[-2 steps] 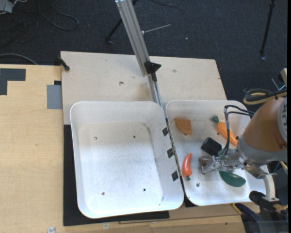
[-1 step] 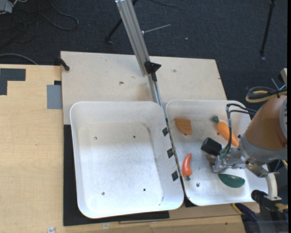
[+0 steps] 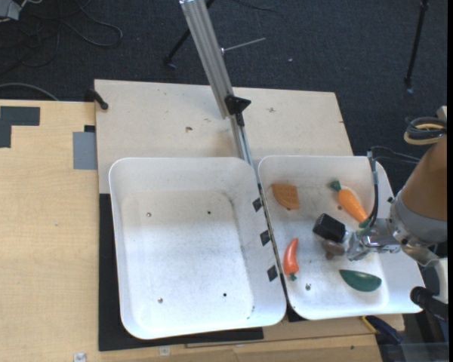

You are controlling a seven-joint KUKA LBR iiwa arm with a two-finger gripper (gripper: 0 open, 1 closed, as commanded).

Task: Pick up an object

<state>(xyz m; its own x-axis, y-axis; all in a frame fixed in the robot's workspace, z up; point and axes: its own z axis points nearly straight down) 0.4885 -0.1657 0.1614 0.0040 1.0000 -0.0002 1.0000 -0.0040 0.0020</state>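
Over the right bin [image 3: 328, 308], the arm [image 3: 426, 202] reaches in from the right edge of the view, its gripper [image 3: 346, 241] low above the middle of the bin floor. Whether the gripper is open or closed cannot be determined; the black block at its tip [image 3: 329, 227] and the metal fittings behind it hide that detail. No object is visibly gripped.

Contents of the right bin: a toy carrot [image 3: 350, 201], orange with a green top, lies just above the gripper toward the far right wall. A flat orange-brown piece [image 3: 287, 196] lies near the far left corner. A red chilli pepper [image 3: 291, 258] lies along the left wall, near the divider. A dark green leaf-shaped item [image 3: 361, 280] rests just below the gripper, toward the near right corner.

The left bin [image 3: 128, 202] sits alongside, touching the right one. A grey metal rail [image 3: 211, 59] rises slantwise behind the bins.
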